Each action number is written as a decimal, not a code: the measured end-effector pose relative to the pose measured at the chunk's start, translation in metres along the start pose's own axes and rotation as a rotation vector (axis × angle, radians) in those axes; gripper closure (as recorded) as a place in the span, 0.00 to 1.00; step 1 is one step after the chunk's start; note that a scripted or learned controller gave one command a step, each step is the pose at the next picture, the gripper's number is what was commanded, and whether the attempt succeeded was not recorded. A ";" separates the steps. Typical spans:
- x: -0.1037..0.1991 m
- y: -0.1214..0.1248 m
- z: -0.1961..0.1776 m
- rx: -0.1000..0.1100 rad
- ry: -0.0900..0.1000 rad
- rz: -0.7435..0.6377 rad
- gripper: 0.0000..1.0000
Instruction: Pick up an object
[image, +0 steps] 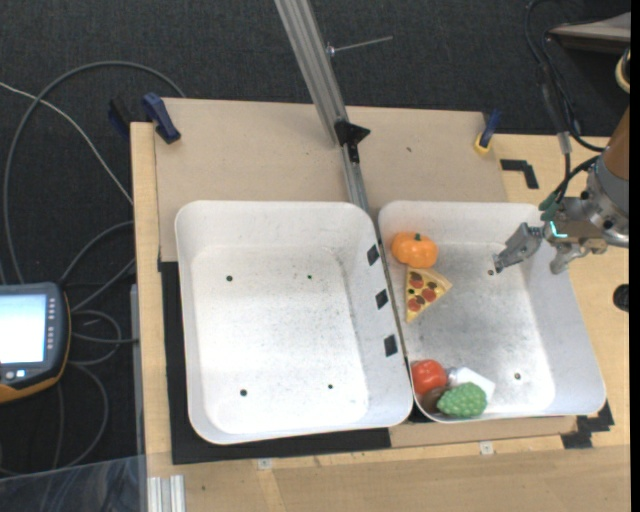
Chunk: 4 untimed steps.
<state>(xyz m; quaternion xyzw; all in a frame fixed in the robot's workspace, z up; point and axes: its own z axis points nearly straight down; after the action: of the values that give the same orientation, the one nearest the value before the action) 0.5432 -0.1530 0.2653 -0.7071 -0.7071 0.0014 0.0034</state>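
Observation:
The right bin (560, 330) holds an orange pumpkin (414, 248) at its upper left and a pizza slice (423, 292) just below it. A red tomato-like item (428, 375), a green bumpy item (462, 400) and a small white piece (470, 380) lie in its near left corner. My gripper (540, 252) hangs over the upper right part of this bin, open, with one finger (516, 246) spread to the left and the other to the right. Nothing sits between the fingers. It is well to the right of the pumpkin and pizza.
The left bin (270, 320) lies beside the right one, a divider with black tabs (382, 300) between them. A metal pole (320, 80) slants up from the bins' far edge. Clamps mark the board's back corners, and a pendant (30, 330) lies off the bench at left.

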 end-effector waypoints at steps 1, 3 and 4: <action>0.000 0.001 -0.002 -0.005 -0.001 -0.001 0.00; 0.003 -0.002 0.108 0.002 0.000 0.001 0.00; 0.002 -0.007 0.151 0.001 0.000 0.000 0.00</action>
<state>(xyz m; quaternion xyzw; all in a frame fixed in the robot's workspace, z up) 0.5355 -0.1511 0.1142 -0.7073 -0.7069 0.0014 0.0038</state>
